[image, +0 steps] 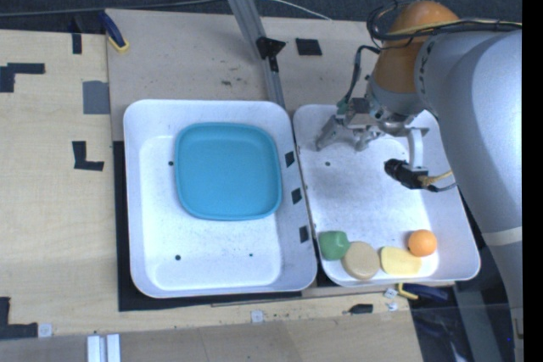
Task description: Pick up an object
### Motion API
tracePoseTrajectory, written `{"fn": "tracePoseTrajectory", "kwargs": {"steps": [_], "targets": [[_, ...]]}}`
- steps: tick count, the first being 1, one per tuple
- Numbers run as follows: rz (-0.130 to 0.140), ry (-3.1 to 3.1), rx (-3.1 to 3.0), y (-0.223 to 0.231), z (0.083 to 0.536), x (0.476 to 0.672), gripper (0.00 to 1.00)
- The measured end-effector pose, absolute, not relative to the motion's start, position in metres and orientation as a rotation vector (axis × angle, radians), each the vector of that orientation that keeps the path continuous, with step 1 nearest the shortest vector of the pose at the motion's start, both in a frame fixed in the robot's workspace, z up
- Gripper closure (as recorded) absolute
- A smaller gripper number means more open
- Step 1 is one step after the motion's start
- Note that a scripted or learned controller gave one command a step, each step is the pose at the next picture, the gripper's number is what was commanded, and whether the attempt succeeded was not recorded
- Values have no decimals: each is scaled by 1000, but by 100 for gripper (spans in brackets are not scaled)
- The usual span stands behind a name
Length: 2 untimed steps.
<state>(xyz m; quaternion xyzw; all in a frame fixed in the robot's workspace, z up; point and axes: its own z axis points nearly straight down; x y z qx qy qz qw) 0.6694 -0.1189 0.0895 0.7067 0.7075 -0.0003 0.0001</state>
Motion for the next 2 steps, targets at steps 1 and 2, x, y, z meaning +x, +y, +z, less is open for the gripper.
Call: {"fn": "tracePoseTrajectory", "kwargs": {"steps": [1,2], "targets": [[-1,2223,2220,-119,98,669,100],[-2,2223,2222,-113,139,664,100]]}}
